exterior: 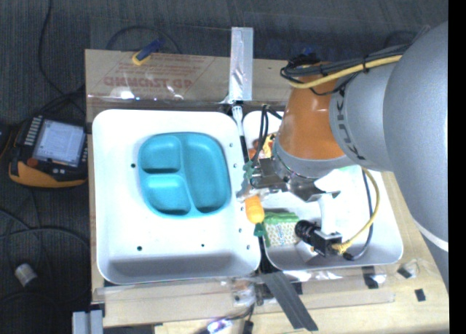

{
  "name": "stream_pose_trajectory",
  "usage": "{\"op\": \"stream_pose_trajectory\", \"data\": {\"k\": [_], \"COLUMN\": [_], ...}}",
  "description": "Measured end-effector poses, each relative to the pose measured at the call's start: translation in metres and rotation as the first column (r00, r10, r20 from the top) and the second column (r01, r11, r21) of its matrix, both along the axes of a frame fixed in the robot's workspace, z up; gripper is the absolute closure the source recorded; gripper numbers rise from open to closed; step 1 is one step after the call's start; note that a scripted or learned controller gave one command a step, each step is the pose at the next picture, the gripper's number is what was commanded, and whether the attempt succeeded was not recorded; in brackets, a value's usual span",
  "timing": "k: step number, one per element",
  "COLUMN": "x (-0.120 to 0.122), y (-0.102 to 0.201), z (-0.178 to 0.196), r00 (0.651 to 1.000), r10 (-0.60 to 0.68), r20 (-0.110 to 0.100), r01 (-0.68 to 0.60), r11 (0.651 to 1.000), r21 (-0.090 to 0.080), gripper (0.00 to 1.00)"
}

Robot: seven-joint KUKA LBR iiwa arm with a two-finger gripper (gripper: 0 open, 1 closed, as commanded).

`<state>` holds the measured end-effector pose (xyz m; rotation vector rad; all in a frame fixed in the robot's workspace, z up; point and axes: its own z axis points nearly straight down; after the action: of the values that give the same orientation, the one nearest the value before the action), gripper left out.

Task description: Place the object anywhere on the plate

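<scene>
We took the blue plate, a three-compartment dish lying in the left bin, as our landmark. The arm's gripper hung just right of the plate, across the wall between the bins, and whether it was open or closed on anything we could not tell. A small orange object sat right of the plate's lower corner, directly under the gripper, with a green packet just beyond it. We judged the pick was in hand: to do it well, we would centre on the orange piece, clear of the packet, then lift above the wall before crossing to the plate.
</scene>
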<state>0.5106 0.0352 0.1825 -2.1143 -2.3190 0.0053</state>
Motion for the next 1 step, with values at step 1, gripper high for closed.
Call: {"op": "stream_pose_trajectory", "data": {"k": [1], "x": [-0.0276], "y": [0.0733], "z": [0.0411], "r00": [0.998], "r10": [-0.065], "r20": [0.001], "r01": [0.065], "r11": [0.998], "r21": [-0.002], "gripper": [1.00]}}
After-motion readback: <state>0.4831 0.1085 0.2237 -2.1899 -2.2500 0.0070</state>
